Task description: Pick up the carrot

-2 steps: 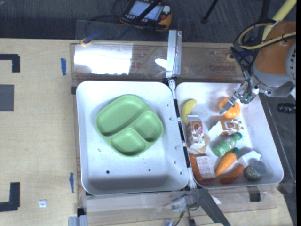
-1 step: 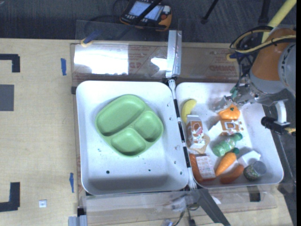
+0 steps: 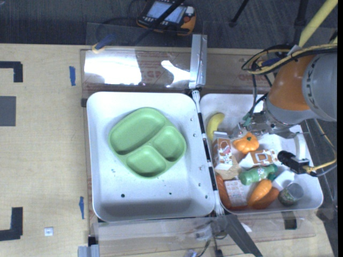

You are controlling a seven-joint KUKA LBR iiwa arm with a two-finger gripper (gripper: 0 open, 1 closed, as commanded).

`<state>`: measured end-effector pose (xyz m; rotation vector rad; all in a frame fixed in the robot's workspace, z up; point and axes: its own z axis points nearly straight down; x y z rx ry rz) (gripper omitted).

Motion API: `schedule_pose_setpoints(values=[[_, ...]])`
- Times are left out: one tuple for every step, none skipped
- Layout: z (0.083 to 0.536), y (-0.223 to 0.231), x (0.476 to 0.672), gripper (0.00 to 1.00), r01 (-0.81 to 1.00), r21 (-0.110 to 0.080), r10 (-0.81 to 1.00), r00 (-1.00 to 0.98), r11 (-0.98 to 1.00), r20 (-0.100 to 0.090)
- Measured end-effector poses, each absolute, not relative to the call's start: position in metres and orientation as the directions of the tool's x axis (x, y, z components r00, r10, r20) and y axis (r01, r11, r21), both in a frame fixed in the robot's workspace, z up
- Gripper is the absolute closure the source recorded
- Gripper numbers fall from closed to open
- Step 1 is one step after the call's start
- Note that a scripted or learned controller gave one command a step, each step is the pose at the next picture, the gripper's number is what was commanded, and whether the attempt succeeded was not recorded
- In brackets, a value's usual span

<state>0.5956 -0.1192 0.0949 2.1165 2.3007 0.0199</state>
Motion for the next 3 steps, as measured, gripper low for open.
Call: schedule_pose_setpoints(values=[[0.094, -0.154, 0.587, 1.00, 0.994, 0.021, 0.994, -0.105, 0.105, -0.005], [0.095, -0.145, 0.583, 1.00, 0.913, 0.019, 0.913, -0.408, 0.408, -0.015], [0.143, -0.144, 0.558, 1.00, 0.743, 0.003, 0.743, -0.669, 0.669, -0.003]])
